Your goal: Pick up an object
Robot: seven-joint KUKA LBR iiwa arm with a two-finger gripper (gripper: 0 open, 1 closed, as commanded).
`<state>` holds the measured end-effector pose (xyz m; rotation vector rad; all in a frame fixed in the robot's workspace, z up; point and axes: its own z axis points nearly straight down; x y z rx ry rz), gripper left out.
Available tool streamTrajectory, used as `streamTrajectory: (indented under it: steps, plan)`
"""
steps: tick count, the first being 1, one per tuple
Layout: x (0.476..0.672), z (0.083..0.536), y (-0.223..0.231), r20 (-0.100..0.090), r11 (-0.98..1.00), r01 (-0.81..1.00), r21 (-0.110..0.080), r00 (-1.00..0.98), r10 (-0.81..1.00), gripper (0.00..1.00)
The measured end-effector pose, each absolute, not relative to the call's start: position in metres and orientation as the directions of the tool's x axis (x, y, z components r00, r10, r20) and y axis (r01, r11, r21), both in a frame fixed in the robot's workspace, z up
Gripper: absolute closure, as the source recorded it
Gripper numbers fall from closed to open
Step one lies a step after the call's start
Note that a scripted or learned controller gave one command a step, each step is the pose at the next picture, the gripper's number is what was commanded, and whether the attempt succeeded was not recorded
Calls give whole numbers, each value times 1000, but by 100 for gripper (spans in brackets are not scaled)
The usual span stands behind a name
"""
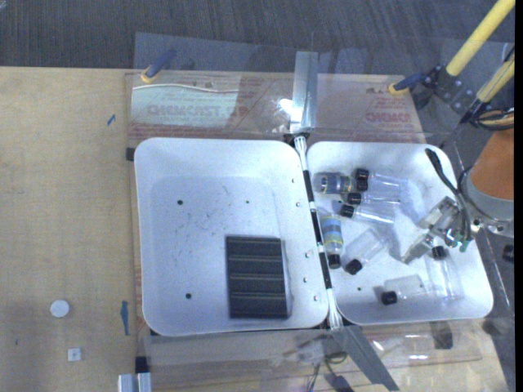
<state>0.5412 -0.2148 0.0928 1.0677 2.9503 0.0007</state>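
- While the gripper (431, 237) hangs low over the right bin (482, 300), its fingers look slightly apart with nothing visibly between them, though the view is too small to be sure.
- Clear vials with black caps lie scattered in that bin; the nearest vial (409, 288) lies just below-left of the fingertips, its long axis running roughly left-right, cap at the left end.
- Another vial (365, 246) lies further left.
- A black ridged block (257, 276) sits in the left bin (163, 219), well apart.

You are looking at a light wooden bench (57, 178) bordered by dark grey carpet (245, 6). A clear panel (245, 96) behind the bins reflects overhead light.
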Motion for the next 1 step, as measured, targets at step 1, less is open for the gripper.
streamTrajectory:
  steps: [1]
  plan:
    - [494,231,-225,-2,850,526,1,-850,526,0]
